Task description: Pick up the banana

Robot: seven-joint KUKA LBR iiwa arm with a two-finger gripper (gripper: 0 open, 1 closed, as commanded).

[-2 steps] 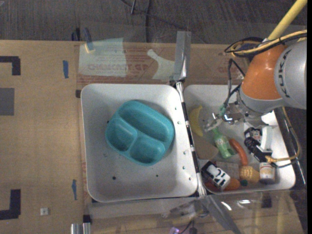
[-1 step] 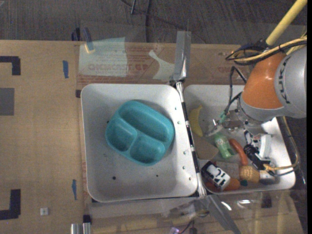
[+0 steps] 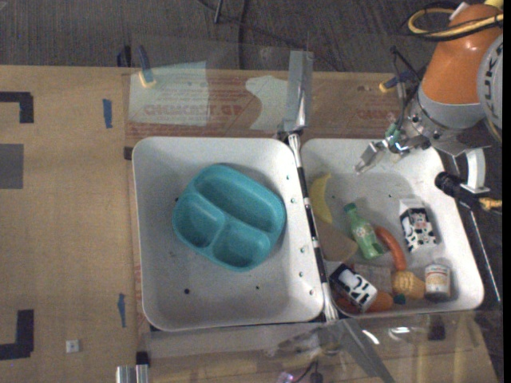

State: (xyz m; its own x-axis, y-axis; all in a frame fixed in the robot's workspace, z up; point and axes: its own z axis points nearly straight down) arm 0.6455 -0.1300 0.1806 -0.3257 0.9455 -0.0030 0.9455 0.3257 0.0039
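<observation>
The banana is yellow and lies curved against the left wall of the right bin, near the divider between the bins. My gripper hangs over the back part of the right bin, to the right of and behind the banana, apart from it. Nothing shows in the gripper. The grey arm with its orange band comes in from the upper right.
A green bottle, an orange carrot-like piece, two cow-patterned cartons, a small can and a tan bottle crowd the right bin's front. A teal divided plate lies in the left bin.
</observation>
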